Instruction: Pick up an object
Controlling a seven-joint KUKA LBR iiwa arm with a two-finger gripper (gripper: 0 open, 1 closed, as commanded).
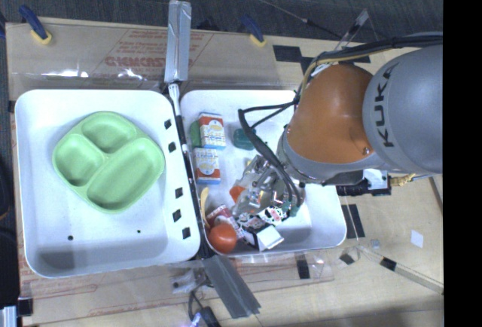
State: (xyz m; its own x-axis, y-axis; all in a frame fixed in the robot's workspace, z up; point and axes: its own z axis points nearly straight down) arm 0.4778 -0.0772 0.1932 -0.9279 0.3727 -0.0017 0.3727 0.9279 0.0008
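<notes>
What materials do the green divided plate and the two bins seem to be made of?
The green divided plate looks like moulded plastic with a matte finish: one even pale green and soft rounded compartment edges. The left bin and the right bin look like smooth white plastic, with rounded corners and faint sheen, though coated metal is possible.

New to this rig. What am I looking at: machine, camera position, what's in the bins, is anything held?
One fixed camera looks down at a slant on a bench with two shallow white bins. The grey arm with the orange band is a KUKA iiwa, reaching in from the right. Its end effector is down in the right bin, among the clutter there; I cannot tell whether it holds anything. That bin has two small cartons, a red ball-like object, a teal item and small packets. The left bin holds a green divided plate.
</notes>
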